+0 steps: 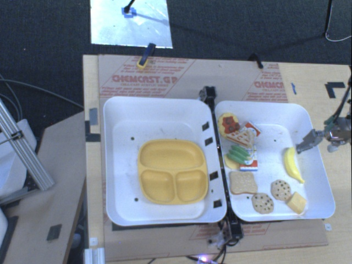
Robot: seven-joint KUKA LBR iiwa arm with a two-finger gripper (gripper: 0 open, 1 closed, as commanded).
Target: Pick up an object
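Note:
The right bin (275, 117) holds several toy foods. A yellow banana (293, 165) lies near its right wall, with a cheese wedge (297, 202) and two cookies (281, 189) (263, 203) below it. A bread slice (243, 182) sits at the lower left, green beans (237, 154) above it, and a pizza slice with a sandwich (236, 132) at the upper left. My gripper (306, 143) reaches in over the right wall, just above and to the right of the banana, apart from it. Nothing shows in its grasp.
A yellow divided plate (172, 170) lies in the left bin (121, 125). Black clips (211, 142) join the bins along the middle wall. A metal sheet (130, 15) lies beyond the bench, and a small table with a frame (22, 147) stands at the left.

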